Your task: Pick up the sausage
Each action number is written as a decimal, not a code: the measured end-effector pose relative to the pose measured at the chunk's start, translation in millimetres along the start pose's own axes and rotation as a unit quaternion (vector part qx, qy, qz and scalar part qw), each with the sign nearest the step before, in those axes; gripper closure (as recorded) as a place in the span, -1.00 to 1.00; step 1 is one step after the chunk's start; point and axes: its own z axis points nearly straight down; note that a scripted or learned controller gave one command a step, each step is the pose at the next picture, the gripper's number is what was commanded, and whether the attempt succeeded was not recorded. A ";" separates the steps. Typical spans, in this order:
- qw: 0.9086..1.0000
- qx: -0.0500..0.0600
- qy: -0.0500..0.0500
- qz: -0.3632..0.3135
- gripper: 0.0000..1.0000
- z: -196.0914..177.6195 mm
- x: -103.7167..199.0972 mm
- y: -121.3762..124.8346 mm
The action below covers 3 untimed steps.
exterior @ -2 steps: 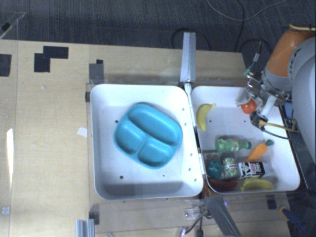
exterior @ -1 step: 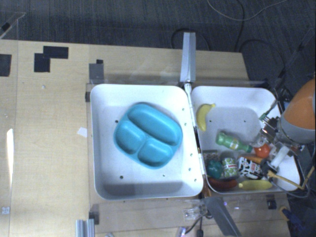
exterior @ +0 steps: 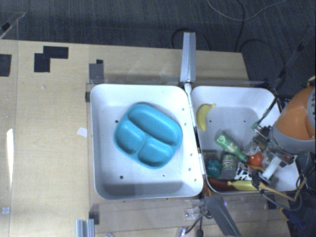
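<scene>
The sausage [exterior: 220, 184], dark red and long, lies along the front wall of the right bin [exterior: 232, 100], at its front left. A yellow item [exterior: 243, 185] lies against its right end. My gripper [exterior: 256, 168] hangs low over the front right of that bin, just right of and slightly behind the sausage, above the clutter. A small red-orange item [exterior: 255, 159] sits right at the gripper. Nothing shows as held.
The right bin also holds a banana [exterior: 203, 115] at the back left, a green bottle [exterior: 231, 146], a teal ball [exterior: 214, 168] and a small can [exterior: 228, 164]. The left bin [exterior: 106, 132] carries a blue divided plate [exterior: 148, 134].
</scene>
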 end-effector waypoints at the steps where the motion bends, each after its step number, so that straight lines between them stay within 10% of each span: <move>1: 1.000 -0.002 0.001 -0.001 1.00 -11.0 1.9 1.4; 2: 0.999 -0.002 0.000 0.041 1.00 -0.3 13.5 -13.5; 3: 0.997 0.005 -0.003 0.078 1.00 -113.6 79.4 -24.4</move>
